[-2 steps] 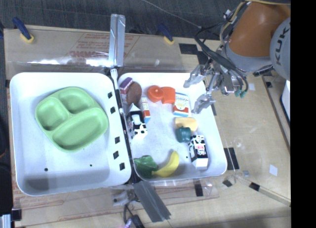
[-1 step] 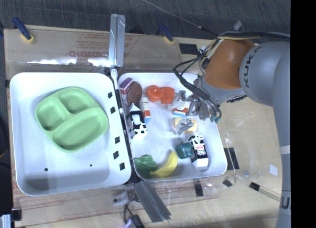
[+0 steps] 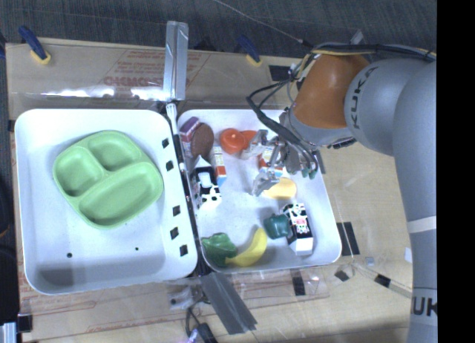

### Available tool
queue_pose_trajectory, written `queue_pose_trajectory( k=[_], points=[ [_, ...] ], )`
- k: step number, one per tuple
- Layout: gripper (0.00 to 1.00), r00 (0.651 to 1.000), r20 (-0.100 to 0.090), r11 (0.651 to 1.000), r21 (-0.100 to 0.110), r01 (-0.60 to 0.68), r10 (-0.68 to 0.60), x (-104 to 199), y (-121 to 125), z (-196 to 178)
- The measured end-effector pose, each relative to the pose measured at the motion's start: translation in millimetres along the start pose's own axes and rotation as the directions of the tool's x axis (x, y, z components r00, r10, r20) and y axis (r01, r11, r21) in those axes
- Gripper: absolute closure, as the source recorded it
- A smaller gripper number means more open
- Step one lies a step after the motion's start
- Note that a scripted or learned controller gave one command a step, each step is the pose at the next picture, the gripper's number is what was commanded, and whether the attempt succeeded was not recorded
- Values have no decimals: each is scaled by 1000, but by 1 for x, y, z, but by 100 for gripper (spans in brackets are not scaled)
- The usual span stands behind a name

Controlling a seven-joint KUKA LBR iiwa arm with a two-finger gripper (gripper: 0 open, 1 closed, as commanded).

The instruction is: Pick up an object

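Banana (image 3: 252, 249) lies diagonally, upper tip pointing toward teal cup (image 3: 277, 226)

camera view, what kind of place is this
Probably a robot-grasping test bench in a lab: two white bins clamped side by side, toy food such as a banana in one bin, and a KUKA arm reaching in.

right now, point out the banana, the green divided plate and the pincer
banana (image 3: 253, 249), camera view, middle of its yellow curve
green divided plate (image 3: 108, 178), camera view, ridge between its compartments
pincer (image 3: 269, 179), camera view, between its fingertips
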State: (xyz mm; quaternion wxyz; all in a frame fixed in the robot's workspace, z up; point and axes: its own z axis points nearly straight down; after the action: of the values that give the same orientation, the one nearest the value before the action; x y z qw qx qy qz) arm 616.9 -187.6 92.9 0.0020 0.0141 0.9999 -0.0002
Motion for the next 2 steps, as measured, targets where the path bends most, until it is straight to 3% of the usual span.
queue_pose_trajectory(
  k=[1,2],
  points=[
    [0,997,-18,997,0,73,-73,-12,66,2],
    [0,999,-5,1000,1,31,-31,33,11,1]
  ],
)
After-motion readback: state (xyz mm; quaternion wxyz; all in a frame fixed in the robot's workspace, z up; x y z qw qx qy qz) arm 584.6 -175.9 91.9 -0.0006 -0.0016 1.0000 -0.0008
